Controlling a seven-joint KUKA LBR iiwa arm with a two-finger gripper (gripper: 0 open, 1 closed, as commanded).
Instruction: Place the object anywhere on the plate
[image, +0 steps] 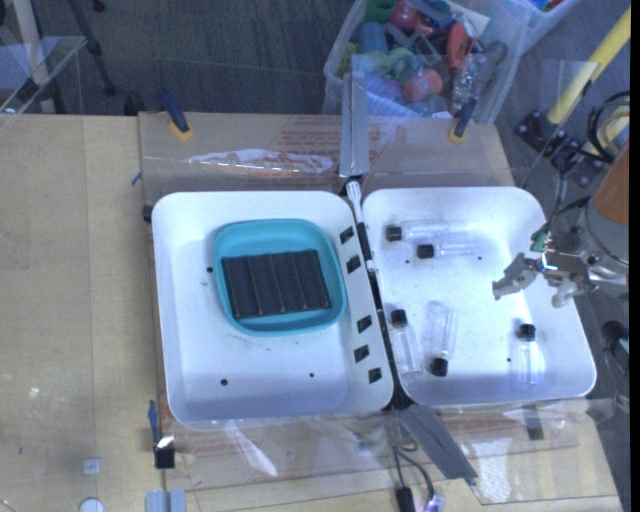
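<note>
A teal plate (275, 275) with a dark ridged insert lies in the left bin (185, 350). Several clear vials with black caps lie in the right bin (480, 215): one near the back (450, 241), two near the divider (438, 335) (403, 340), and one at the front right (528, 358). My gripper (540, 287) hangs over the right side of the right bin, just behind the front-right vial. Its fingers (510, 282) are spread open and nothing sits between them.
A clear tub of colourful toys (430, 50) stands behind the bins. A metal divider with black clips (362, 300) runs between the two bins. Cables and the arm's mount crowd the right edge.
</note>
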